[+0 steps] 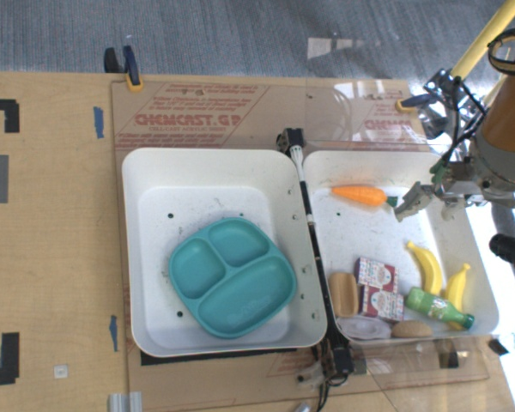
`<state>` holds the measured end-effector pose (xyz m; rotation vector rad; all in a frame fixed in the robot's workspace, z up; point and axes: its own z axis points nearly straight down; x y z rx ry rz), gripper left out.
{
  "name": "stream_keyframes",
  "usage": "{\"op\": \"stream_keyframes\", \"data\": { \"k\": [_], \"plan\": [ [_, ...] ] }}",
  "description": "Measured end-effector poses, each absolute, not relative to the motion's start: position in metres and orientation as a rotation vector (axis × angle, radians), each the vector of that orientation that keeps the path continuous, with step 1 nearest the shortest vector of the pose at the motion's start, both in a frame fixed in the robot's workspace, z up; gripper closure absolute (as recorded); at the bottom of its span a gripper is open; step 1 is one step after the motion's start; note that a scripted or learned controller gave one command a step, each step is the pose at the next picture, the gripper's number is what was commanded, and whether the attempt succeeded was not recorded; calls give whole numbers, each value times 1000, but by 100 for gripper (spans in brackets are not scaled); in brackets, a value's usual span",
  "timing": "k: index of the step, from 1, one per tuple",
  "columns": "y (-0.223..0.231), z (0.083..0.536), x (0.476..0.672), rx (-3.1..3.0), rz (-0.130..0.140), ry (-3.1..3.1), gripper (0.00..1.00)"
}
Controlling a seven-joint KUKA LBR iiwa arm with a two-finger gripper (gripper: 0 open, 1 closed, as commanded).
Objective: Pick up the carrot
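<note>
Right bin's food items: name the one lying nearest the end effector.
The carrot, orange, alone at the right bin's far end, just left of the end effector. The bananas and other items cluster nearer the camera.

Bench (51,230) bearing two white bins (146,256)

The grey robot arm with its orange band (505,127) is cut off by the right edge, so most of it goes unseen. Its two-finger gripper (409,202) is too blurred to tell how the fingers stand. The print on the two small red-and-white cartons (377,287) near the right white bin's (326,230) front edge is too small to read.
</note>
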<state>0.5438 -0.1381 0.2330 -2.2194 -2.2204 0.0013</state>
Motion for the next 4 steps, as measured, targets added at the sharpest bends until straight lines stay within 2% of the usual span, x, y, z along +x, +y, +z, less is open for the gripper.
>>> {"op": "stream_keyframes", "data": {
  "k": [1, 2, 3, 4],
  "plan": [
    [-101, 109, 631, -2147, 9, -2279, 0],
    [-98, 89, 623, -2427, -4, -1998, 0],
    [-99, 100, 623, -2423, 4, -2005, 100],
    [-40, 187, 668, -2569, -1, -1805, 100]
  ]
}}
